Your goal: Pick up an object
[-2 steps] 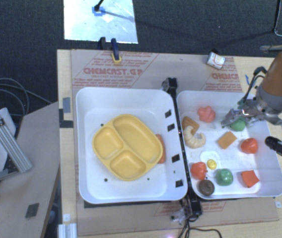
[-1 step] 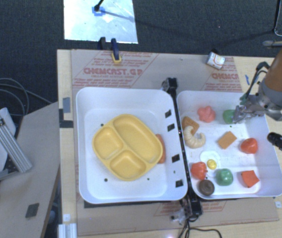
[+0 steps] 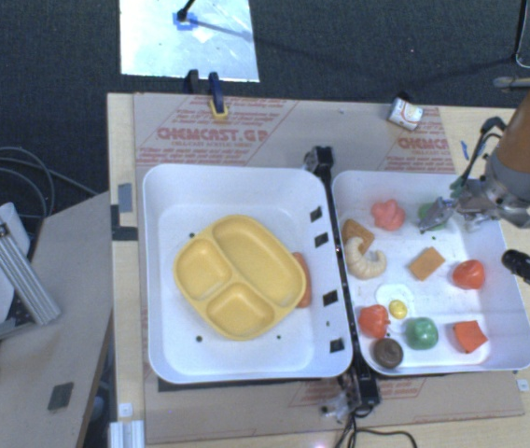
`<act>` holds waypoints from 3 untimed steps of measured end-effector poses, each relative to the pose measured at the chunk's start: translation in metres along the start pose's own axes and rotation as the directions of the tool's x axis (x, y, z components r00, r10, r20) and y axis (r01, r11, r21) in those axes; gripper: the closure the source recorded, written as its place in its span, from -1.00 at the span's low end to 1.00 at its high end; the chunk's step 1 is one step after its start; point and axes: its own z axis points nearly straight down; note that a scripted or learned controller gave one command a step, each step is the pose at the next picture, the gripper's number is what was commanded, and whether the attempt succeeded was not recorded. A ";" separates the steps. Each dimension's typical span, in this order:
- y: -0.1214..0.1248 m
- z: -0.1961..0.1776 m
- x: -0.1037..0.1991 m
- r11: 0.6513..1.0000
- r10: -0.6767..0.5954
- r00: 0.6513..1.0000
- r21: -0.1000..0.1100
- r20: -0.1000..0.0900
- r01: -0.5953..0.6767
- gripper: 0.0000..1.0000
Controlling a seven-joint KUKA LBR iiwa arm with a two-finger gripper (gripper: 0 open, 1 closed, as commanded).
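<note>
The right white bin point(image 3: 517, 343) holds several toy foods: a pink piece point(image 3: 388, 214), a tan croissant point(image 3: 366, 258), an orange cube point(image 3: 426, 263), a red tomato point(image 3: 468, 274), a fried egg point(image 3: 396, 300), a green ball point(image 3: 422, 332) and an orange-red block point(image 3: 470, 336). My gripper point(image 3: 444, 211) reaches in from the right, low over the bin's far right part. A small green object point(image 3: 429, 216) lies right at its tip; I cannot make out whether it is gripped.
The left white bin point(image 3: 167, 343) holds a yellow divided plate point(image 3: 239, 275) with a red-orange piece point(image 3: 302, 278) at its right edge. A red piece point(image 3: 373, 321) and a brown round piece point(image 3: 388, 352) lie at the right bin's front. A black part point(image 3: 529, 269) hangs over the right rim.
</note>
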 end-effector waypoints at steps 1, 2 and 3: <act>0.048 0.017 0.030 1.000 -0.004 1.000 0.001 -0.002 0.004 -1.00; 0.048 0.004 0.028 1.000 -0.005 1.000 -0.002 -0.001 0.005 1.00; -0.004 -0.138 0.030 1.000 0.002 1.000 0.002 -0.001 -0.002 1.00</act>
